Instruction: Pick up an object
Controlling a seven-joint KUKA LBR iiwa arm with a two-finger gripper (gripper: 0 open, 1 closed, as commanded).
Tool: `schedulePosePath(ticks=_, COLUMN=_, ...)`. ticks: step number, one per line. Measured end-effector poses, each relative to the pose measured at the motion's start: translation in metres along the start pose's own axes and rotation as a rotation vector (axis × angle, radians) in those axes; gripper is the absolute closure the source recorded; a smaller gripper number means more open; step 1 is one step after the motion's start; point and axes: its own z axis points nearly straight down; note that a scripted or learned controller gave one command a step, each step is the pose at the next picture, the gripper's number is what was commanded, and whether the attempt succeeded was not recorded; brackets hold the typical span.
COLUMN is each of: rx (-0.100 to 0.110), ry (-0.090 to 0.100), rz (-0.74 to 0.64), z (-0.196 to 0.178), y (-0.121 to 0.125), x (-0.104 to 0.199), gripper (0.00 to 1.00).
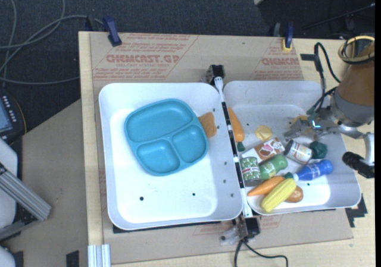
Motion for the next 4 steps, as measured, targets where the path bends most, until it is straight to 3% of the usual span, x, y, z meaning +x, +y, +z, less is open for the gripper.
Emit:
schedulePosePath(ticks=1, rx=0.005, ry=0.004, rz=-0.003, z=0.001, y=0.084, x=0.003, gripper=0.0)
schedulePosePath(ticks=2, rx=0.0, ry=-0.01, rz=-0.002, z=0.001, y=0.092, x=0.055, gripper=0.0)
schedulePosePath(ticks=3, rx=-0.004, ry=-0.012, rz=0.0, z=-0.01, y=0.092, x=0.051, gripper=1.0)
schedulePosePath(ticks=4, rx=-0.013, ry=-0.009, rz=-0.007, z=-0.105, y=0.082, x=0.153, gripper=1.0)
